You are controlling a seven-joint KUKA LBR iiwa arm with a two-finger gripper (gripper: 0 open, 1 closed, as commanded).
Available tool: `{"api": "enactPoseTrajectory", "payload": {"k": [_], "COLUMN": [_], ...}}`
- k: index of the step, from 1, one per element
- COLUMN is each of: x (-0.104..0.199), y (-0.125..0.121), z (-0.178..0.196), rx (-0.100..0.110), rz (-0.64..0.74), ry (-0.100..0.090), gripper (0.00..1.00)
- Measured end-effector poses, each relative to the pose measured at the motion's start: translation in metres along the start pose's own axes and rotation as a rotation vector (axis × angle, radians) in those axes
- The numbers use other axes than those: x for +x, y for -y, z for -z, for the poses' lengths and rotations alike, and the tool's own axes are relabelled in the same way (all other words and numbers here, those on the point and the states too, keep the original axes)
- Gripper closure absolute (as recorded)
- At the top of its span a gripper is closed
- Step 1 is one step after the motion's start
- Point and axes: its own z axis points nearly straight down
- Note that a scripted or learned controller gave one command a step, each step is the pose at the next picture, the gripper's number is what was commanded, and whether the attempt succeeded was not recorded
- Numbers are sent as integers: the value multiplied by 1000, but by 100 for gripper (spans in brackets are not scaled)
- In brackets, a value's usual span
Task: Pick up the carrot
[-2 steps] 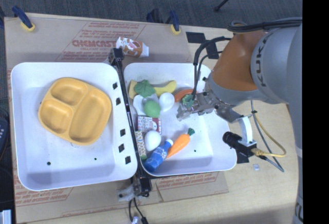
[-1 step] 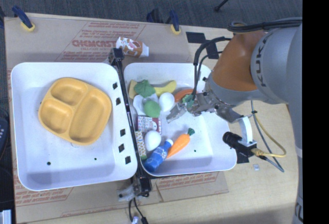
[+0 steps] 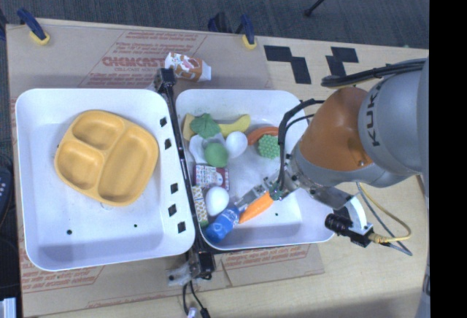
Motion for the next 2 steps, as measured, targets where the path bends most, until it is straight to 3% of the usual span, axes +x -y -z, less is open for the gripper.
{"api": "enactPoseTrajectory", "payload": {"k": [1, 2], "x": [28, 63], "y": [-18, -17], "z": [0, -16], "rx": [-27, 4], "rz": [372, -7], "ry": [48, -2], "gripper": [0, 0]}}
